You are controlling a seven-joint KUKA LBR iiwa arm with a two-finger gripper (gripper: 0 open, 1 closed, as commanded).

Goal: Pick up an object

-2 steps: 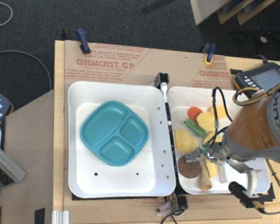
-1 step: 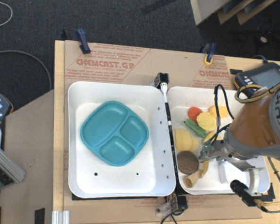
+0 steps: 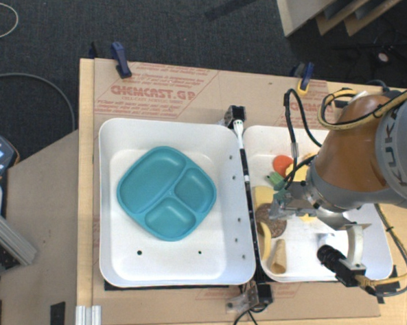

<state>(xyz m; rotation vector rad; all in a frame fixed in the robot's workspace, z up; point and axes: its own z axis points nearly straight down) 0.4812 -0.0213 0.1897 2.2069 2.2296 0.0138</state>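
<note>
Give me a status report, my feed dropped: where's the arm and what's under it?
Gripper low in right bin, jaws' state unclear. Directly under it: brown object, yellow piece. Nothing seen held. Teal divided plate alone in left bin.

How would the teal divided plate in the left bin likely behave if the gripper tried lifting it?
The teal plate looks moulded and stiff, so it probably would not flop. It lies flat and broad with a low rim, so two fingers may struggle for purchase. Its glossy surface suggests it could slip.
</note>
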